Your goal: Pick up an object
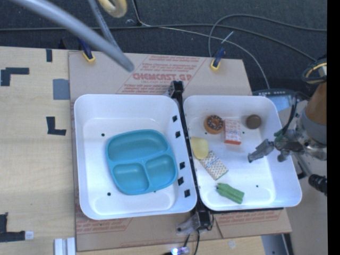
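The right bin (265,193) holds a brown doughnut-like disc (214,124), a red and white packet (232,131), a small brown ball (253,121), a pale yellow piece (200,147), a patterned white packet (214,165) and a green pepper-like piece (230,193). My gripper (264,151) hangs over the right side of this bin, right of the packets and below the brown ball. Its grey fingers (258,152) point left with nothing between them that I can make out.
The left bin (87,142) holds a blue divided plate (141,160). A black divider (183,142) joins the two bins. Cables run across the dark floor behind the bench. The arm's orange band (319,108) is at the right edge.
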Robot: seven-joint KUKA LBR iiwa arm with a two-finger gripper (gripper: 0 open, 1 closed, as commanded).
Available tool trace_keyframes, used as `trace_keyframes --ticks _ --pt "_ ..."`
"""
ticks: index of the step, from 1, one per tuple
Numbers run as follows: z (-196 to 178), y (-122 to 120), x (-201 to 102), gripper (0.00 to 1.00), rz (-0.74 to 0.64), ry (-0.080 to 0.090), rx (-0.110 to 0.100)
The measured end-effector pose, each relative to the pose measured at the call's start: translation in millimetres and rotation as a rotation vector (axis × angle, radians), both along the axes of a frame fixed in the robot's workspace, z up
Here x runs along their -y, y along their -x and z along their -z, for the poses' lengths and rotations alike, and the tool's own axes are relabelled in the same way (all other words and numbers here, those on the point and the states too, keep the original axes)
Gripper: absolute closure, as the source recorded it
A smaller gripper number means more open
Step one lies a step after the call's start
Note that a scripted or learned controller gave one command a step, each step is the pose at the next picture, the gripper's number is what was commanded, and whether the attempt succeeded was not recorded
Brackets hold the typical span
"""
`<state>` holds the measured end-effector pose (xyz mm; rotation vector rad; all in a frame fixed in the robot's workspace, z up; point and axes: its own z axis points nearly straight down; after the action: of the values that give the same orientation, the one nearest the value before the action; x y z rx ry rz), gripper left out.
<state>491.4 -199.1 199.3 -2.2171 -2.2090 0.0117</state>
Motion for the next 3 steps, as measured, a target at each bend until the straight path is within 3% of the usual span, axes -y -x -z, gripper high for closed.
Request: trace_keyframes --ticks 1,3 --pt "-6 -3 0 0.0 -0.004 0.003 0.012" --pt "94 -8 9 0.0 -0.004 0.002 0.008"
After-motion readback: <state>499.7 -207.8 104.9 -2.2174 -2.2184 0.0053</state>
